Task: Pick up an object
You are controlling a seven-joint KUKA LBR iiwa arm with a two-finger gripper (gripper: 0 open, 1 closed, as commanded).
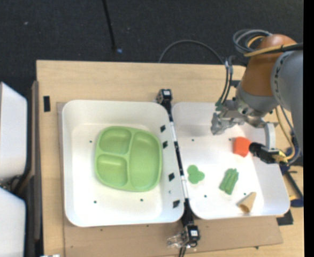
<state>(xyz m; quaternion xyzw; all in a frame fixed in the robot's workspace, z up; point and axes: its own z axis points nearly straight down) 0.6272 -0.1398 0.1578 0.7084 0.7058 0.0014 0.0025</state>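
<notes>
The right bin [199, 116] holds an orange block [240, 146] near its right side, a green clover-shaped piece [195, 174] at its left, a green ridged block [229, 180] in the middle, and a tan cone [247, 201] near the front edge. My gripper [219, 125] hangs over the back part of this bin, to the left of the orange block and apart from it. I see nothing between its fingers.
A green divided plate [129, 158] lies in the left bin [74, 197]. A black clip-studded divider [174, 159] separates the two bins. The wooden bench [92, 76] surrounds them, and cables trail behind.
</notes>
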